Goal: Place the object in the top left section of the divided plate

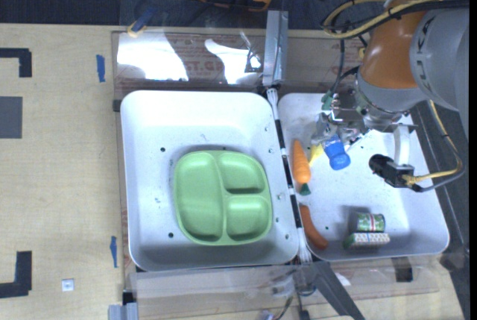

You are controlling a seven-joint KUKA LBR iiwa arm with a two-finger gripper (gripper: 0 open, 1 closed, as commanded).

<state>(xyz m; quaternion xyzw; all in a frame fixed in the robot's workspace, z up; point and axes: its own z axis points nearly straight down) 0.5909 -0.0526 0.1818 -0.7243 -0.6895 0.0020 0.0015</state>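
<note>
Hovering gripper [337,133] over right bin [425,229]; I cannot tell its finger state.
I see the blue object [337,156] just below it, right of the carrot [300,165], well apart from the green divided plate [221,195].

Grey arm [447,50], orange band [391,50], yellow cables [358,9]

Overhead — slanted down onto bins [141,162]

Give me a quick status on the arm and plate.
Gripper low over right bin, beside blue bottle. Green divided plate in left bin, nothing on it. Carrot near divider.
</note>
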